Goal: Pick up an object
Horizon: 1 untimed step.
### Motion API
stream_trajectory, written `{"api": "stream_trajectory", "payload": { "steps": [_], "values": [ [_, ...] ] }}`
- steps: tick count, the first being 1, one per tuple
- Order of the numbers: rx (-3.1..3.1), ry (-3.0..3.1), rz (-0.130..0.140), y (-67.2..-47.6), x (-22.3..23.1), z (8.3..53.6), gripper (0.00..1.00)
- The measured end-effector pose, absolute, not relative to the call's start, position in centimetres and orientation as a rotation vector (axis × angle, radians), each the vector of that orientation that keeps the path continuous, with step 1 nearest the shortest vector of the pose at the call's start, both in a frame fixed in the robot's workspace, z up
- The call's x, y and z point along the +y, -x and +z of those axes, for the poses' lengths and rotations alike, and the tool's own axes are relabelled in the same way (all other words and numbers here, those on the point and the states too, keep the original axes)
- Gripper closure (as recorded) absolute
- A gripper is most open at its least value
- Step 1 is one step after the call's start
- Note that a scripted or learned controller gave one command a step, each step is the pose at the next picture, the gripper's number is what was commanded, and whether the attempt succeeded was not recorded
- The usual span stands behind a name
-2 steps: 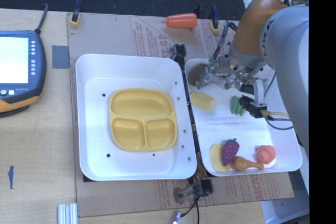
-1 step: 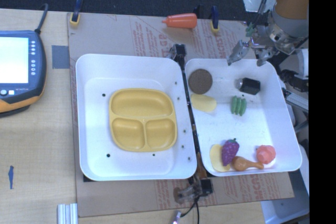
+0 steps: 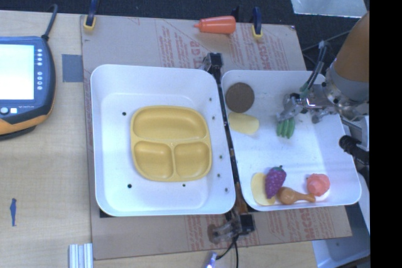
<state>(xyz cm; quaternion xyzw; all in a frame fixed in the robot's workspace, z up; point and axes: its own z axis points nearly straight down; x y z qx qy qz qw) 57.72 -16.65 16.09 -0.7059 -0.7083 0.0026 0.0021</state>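
Left bin [image 3: 100, 135], big white one at centre-left of frame, holds a yellow divided plate [image 3: 171, 142] and nothing graspable besides. Right bin [image 3: 326, 154], centre-right, has all the small stuff: brown disc [image 3: 239, 96] at its upper left, pale yellow piece [image 3: 244, 124] just below that, green item [image 3: 286, 128] mid-bin, and along the lower edge purple grapes [image 3: 275, 181], a tan pear-like piece [image 3: 293, 196] and a pink item [image 3: 318, 184]. Arm [image 3: 352, 66] comes in from the right edge, orange band at upper right. Gripper [image 3: 291, 111] sits low in the right bin, directly over the top end of the green item, seemingly touching or just above it. Fingers are a dark metallic blur; can't tell if they're apart or together, and nothing is clearly pinched between them, so no hold confirmed. Judgement: step in hand is the descent/close on the green item, likely target. To do it well: centre the fingers across the narrow width of the green piece, not its end, go low enough to straddle it, close fully before lifting, lift straight up. Risk: catching only the tip, so it slips out or gets nudged aside. Also in frame: tablet pendant [image 3: 22, 81] upper left, orange carrot toy [image 3: 217, 25] top centre outside the bins.
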Motion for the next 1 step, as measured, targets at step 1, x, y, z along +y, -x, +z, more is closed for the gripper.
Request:
{"api": "stream_trajectory", "payload": {
  "steps": [1],
  "values": [
    [-2.223,2.214,0.006,-56.28,-15.29,9.06,0.0]
  ]
}}
